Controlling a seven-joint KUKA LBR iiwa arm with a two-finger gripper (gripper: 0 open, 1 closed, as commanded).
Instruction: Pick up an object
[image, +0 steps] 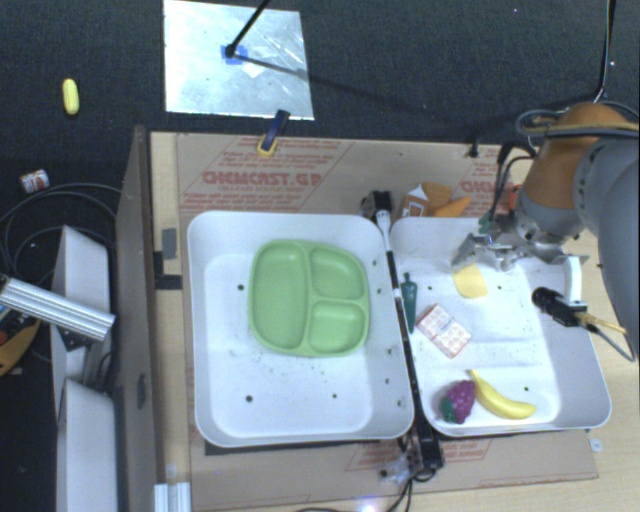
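Note:
In the right bin (585, 385) lie a yellow block (471, 283), a pink and white checkered packet (443, 331), a bunch of purple grapes (459, 400) and a banana (502, 398). A small green pepper (409, 293) rests on the divider between the two bins. My gripper (483, 260) hangs over the far part of the right bin, just behind and above the yellow block. It is open, its metal fingers spread, and nothing sits between them.
The left bin (215, 400) holds a green divided plate (307, 298). An orange and white item (437, 203) lies on the cardboard behind the right bin. The arm (585, 170) comes in from the upper right.

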